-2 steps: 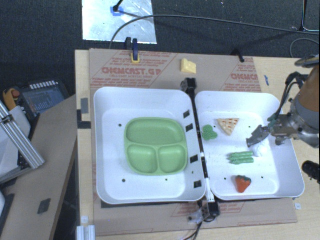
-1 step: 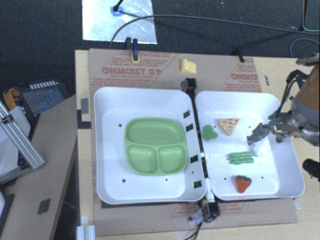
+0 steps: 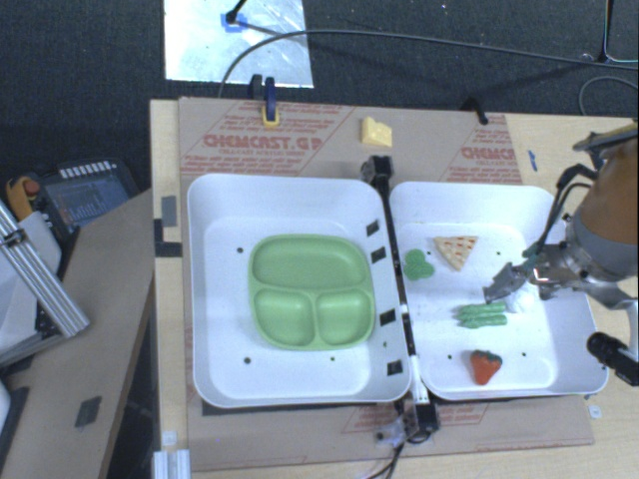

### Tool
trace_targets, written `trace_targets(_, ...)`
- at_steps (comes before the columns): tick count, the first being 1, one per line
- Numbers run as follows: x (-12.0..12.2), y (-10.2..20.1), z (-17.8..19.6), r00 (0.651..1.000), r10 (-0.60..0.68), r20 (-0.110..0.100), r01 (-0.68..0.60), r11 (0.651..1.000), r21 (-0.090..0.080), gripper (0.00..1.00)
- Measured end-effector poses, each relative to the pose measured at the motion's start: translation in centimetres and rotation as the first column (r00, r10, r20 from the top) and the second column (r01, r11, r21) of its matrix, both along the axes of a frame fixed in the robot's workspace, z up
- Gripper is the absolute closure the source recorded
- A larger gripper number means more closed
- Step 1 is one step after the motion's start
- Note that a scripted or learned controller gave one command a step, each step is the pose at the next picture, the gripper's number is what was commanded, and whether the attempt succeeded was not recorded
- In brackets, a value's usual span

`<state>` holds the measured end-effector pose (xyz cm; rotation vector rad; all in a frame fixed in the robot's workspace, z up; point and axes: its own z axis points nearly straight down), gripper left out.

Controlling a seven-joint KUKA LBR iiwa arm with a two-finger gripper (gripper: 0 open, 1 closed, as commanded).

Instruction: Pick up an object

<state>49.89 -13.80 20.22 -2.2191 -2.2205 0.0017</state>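
The right bin [image 3: 559, 362] holds several small toys. A green bean pod [image 3: 482, 314] lies near its middle, and a red strawberry [image 3: 485, 366] sits closer to the front edge. A tan pizza slice [image 3: 455, 250] and a small green leafy piece [image 3: 418, 264] lie toward the back left. My gripper [image 3: 502, 285] comes in from the right and hangs low, just above and to the right of the bean pod. Nothing is visibly held in it.
The left bin [image 3: 215, 267] carries a light green divided plate [image 3: 312, 289]. A yellow cheese wedge [image 3: 376, 132] rests on the cardboard behind the bins, and a blue and yellow clamp [image 3: 268, 103] stands at the back. A black divider [image 3: 391, 267] runs between the bins.
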Motion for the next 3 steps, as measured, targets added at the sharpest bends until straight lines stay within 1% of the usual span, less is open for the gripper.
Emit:
trace_targets(1, -0.9, 0.0, -4.7, 1.000, 0.000, -0.001, 0.000, 1.000, 0.001, 0.00)
trace_targets(2, -0.8, 0.1, -8.9, 1.000, 0.001, -0.001, -0.001, 1.000, 0.001, 0.00)
trace_targets(3, -0.6, 0.0, -7.7, 1.000, 0.000, 0.005, 0.000, 1.000, -0.002, 1.00)
